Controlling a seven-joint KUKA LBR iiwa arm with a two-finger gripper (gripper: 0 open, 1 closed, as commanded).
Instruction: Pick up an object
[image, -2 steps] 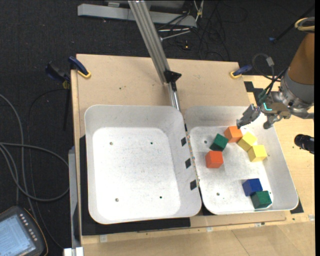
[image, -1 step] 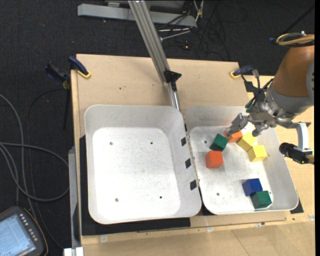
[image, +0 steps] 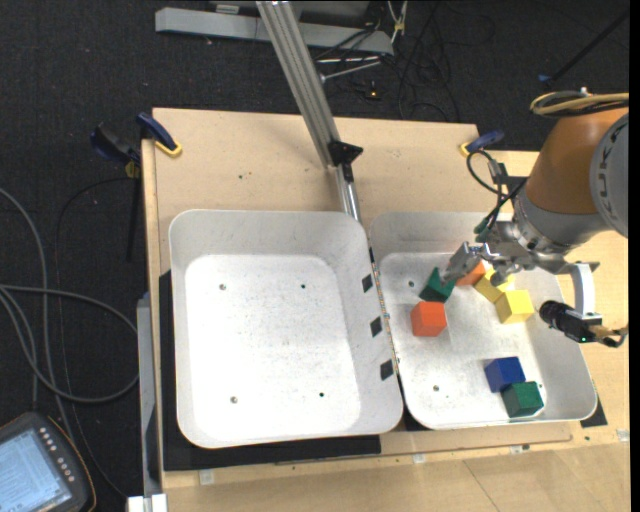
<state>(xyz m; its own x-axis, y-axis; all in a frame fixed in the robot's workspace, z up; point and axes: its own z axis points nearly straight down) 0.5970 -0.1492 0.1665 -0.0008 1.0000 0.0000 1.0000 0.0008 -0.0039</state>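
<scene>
The right bin (image: 570, 372) holds several blocks. My gripper (image: 467, 264) hangs low over its far middle, reaching in from the right. A dark green block (image: 437, 286) lies tilted just below and left of the gripper tip. A small orange piece (image: 474, 271) sits right beside the tip. Two yellow blocks (image: 490, 288) (image: 515, 305) lie just right of it, under the wrist. An orange cube (image: 429, 318) rests nearer the bin's left wall. A blue cube (image: 503, 372) and a green cube (image: 523, 398) sit at the front right corner.
The left bin (image: 182, 240) stands beside the right one, their rims meeting at a divider with black clips (image: 378, 325). A slanted metal pole (image: 305, 85) comes down at the back. Cables and a black connector (image: 560, 318) hang off the arm over the right bin's edge.
</scene>
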